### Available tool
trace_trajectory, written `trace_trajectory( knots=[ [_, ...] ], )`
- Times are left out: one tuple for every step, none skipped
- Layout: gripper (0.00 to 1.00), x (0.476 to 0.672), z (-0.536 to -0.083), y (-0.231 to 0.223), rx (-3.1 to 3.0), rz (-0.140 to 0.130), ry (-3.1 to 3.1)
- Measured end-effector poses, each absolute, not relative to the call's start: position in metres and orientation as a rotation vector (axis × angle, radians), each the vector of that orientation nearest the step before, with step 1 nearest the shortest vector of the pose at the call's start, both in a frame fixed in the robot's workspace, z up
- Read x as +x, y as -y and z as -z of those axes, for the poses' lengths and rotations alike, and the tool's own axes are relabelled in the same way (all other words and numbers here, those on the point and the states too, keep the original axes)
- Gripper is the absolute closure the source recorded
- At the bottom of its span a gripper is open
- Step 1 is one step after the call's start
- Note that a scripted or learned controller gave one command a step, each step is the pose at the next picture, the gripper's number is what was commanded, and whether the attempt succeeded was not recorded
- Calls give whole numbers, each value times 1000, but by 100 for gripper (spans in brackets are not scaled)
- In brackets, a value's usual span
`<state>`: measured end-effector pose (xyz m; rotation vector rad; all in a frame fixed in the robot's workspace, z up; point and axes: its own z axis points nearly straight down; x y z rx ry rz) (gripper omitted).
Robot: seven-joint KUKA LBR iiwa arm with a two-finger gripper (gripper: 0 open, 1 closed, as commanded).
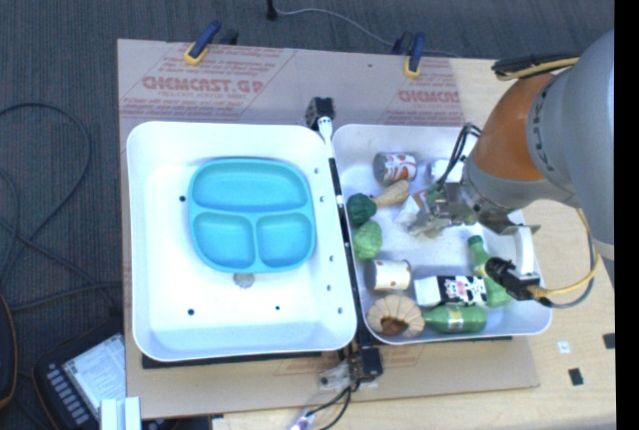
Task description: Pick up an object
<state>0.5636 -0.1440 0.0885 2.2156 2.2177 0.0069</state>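
The right bin [349,141] holds several small objects. A red and white can [396,166] lies at its back, with a tan bread-like piece [393,194] just in front of it. Two green items [360,209] [367,239] sit along the left wall. A white cylinder [391,274], a brown ribbed piece [392,316], a green bottle [455,320] and a black-and-white carton [462,290] crowd the front. My gripper [431,211] is low in the middle of this bin, right of the tan piece. Nothing clearly shows held in it.
The left bin [150,218] holds a blue divided tray [252,215] with a small grey object [243,279] at its front edge. Another small green bottle [479,251] lies beside my wrist. Two clamps [204,41] [413,54] hold the cardboard at the back.
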Motion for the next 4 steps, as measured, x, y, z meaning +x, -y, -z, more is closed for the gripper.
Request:
trace_trajectory(
  knots=[
    [100, 612, -171, 196, 2218, 1, -2219],
    [0, 612, -171, 195, 2219, 3, -2221],
    [0, 564, -87, 120, 2219, -1, -2221],
    [0, 659, -85, 106, 2259, 54, -2235]
  ],
)
